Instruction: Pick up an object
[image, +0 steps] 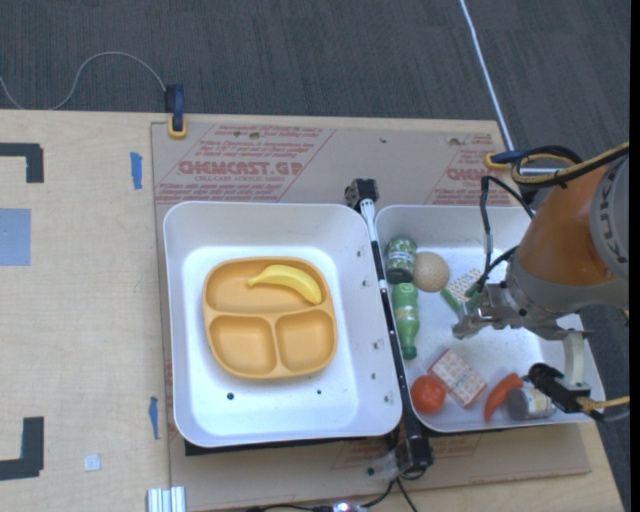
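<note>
Bench surface: pale wood (80, 300), with a printed cardboard sheet (250, 160) under both bins and dark grey carpet (300, 50) beyond the far edge. Strips of blue tape (136, 170) and black tape marks (30, 160) sit on the wood to the left.

Item 1. Left bin (180, 330), white and shallow. It contains one yellow-orange divided plate (240, 345) with three compartments. A banana (290, 282) lies in the long upper compartment.

Item 2. Right bin (450, 213), white and shallow, just beside the left bin. All loose objects available for picking lie here:
- green bottle (403, 290), lying lengthwise along the bin's left wall;
- beige ball (431, 271), touching or just beside the bottle's upper end;
- small pale checkered piece (462, 285), to the right of the ball;
- red tomato (428, 394), near the lower left corner;
- patterned flat box (459, 376), tilted, just beside the tomato;
- orange-red curved piece (499, 394), near the lower edge, to the right of the box.

Item 3. Arm, grey with an orange band (565, 235), reaching in from the right over the right bin. The gripper (468, 322) is low over the middle of this bin, just below the checkered piece and above the patterned box. Claw state: cannot tell whether apart or together, and nothing is seen held in it.
</note>
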